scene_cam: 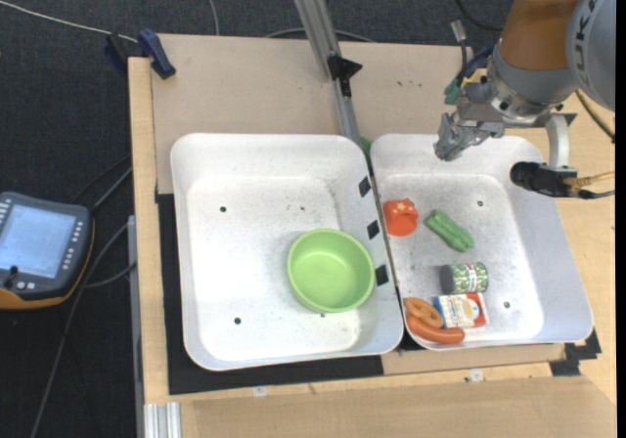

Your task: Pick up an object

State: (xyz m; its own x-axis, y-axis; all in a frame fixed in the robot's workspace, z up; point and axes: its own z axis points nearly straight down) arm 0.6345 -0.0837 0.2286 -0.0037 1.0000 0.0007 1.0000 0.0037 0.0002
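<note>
While the arm reached in from the right, its gripper hung over the far rim of the right bin, above bare floor and well apart from everything in it; whether the jaws were parted or closed could not be told from this slant, and nothing showed between them. The candidates for picking lay grouped toward the near half of that bin: an orange piece close to the dividing wall, a green pepper-like piece just beside it, a small can nearer the front, and a little carton touching a sausage-shaped toy in the near corner. Crowding against walls probably made those last two awkward. A green bowl sat alone in the left bin. Both bins rested on a pale wooden bench over dark carpet, with a handheld control pendant lying at the left and cables trailing beyond.
</note>
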